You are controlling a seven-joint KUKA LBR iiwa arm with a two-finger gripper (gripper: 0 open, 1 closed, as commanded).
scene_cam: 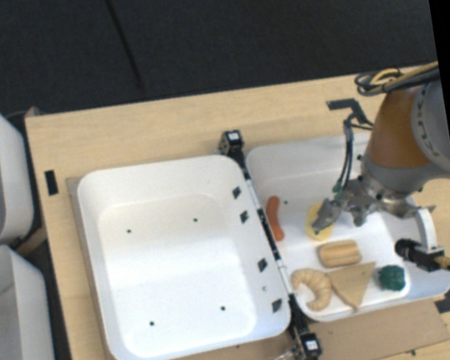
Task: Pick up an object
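Your bench (69,267) carries two white bins side by side, and your arm (409,141) comes in from the right over the right bin (290,160), orange band up top, wrist bent down toward the bin floor. The left bin (170,260) sits well apart from the action. Your gripper (329,216) is low in the middle of the right bin, and its tip is right on the yellow piece (316,221) there, overlapping it; you cannot tell from this angle how the grip stands or whether anything is caught.

Just below the gripper lies the tan roll (339,253), near but apart. Below that, along the bin's near wall, you have the croissant (314,285) at the left, the tan wedge (353,284) touching beside it, and the green lump (390,277) at the right. The orange sausage (275,218) lies to the gripper's left, close to the divider between the bins.
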